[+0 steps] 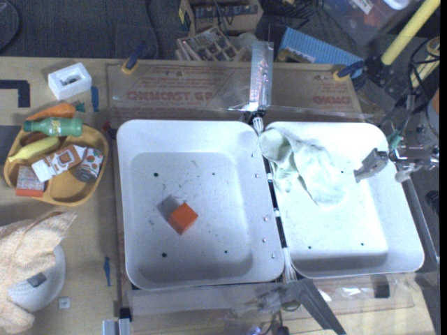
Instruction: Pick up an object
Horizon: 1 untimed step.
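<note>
My two-finger gripper hangs open at three o'clock of the crumpled pale cloth, holding nothing.

This looks like a robotics lab or research workshop. Two shallow white plastic bins sit side by side on a pale wooden bench, hemmed by clear acrylic panels. Left of the bins, a tan bowl holds toy food and small cartons as test props. Behind the bins, beyond the bench's far edge, black cables trail over dark carpet beside a wooden rack of parts and a yellow pole.
</note>
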Tool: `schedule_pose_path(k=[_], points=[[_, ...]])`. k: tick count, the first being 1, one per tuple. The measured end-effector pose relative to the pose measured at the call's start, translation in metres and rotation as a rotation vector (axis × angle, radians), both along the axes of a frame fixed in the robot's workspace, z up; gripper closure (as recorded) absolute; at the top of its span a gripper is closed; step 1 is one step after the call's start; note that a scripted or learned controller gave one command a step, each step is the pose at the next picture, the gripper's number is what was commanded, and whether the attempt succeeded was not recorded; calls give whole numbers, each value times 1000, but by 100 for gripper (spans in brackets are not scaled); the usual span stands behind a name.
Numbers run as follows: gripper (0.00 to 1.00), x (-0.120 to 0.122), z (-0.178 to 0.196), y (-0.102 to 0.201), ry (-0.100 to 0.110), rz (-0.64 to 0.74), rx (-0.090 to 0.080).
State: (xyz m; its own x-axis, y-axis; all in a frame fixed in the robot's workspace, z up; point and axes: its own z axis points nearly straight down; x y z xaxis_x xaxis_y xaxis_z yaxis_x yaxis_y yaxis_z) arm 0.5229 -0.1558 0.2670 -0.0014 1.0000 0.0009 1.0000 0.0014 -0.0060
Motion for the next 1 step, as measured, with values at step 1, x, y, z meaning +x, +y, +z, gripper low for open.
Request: schedule_pose_path(k=[1], points=[[0, 72, -65, 81, -3, -264, -3]])
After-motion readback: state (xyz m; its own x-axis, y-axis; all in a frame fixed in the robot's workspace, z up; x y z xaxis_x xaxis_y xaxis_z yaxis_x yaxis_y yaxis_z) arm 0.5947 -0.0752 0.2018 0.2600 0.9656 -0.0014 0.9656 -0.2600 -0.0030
